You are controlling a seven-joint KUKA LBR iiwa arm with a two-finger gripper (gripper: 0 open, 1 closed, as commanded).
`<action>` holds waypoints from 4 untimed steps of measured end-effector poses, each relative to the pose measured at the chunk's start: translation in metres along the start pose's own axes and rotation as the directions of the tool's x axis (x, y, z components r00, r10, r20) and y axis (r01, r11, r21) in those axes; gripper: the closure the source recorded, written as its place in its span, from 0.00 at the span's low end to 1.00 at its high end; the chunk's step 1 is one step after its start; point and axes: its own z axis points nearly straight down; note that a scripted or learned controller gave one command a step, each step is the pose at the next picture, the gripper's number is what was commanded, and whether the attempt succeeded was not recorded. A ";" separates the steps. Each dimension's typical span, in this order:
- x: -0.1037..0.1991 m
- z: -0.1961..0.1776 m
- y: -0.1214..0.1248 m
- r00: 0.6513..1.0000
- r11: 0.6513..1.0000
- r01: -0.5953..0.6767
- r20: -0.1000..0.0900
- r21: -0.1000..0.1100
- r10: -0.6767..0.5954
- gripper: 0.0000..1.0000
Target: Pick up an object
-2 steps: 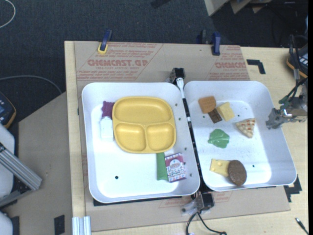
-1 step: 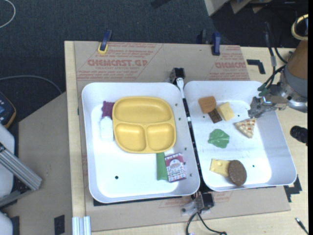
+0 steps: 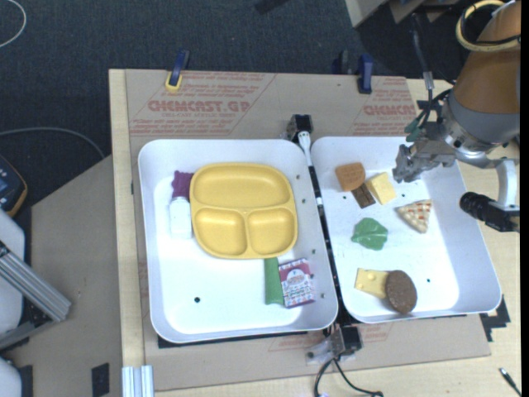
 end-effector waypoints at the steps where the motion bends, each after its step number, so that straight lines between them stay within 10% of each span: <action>1: 0.045 -0.006 0.026 1.000 1.000 -0.001 -0.001 0.000 0.001 1.00; 2: 0.079 0.012 0.060 1.000 1.000 -0.002 0.000 0.001 0.002 1.00; 4: 0.082 0.018 0.047 1.000 1.000 -0.006 0.000 0.010 0.006 1.00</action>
